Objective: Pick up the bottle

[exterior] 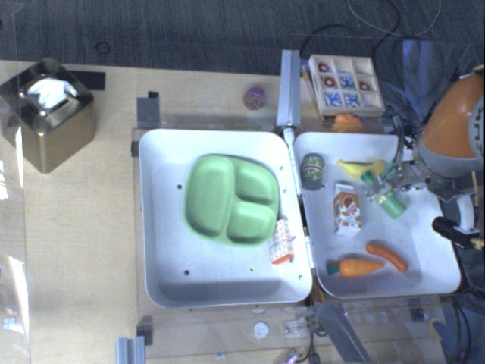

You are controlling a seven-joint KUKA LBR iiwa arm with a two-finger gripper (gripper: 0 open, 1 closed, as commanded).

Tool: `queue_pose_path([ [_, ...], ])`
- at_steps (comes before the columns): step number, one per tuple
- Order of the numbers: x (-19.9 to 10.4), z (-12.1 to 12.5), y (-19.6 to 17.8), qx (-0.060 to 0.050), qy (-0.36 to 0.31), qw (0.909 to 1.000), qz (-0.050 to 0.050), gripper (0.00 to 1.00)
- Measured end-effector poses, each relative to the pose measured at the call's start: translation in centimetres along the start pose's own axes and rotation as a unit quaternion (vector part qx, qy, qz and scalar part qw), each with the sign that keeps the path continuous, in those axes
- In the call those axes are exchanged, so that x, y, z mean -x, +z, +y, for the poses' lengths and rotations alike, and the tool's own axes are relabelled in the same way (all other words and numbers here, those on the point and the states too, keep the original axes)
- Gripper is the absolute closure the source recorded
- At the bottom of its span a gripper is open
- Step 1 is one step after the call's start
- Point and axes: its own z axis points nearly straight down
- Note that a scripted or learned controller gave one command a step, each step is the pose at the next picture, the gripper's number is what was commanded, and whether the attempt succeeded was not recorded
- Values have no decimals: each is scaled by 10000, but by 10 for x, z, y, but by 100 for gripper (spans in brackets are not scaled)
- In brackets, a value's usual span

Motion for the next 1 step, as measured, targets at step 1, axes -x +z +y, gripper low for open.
queue_pose_path([
  [1, -15, 36, -103, -58, 564, 9984, 12, 100],
])
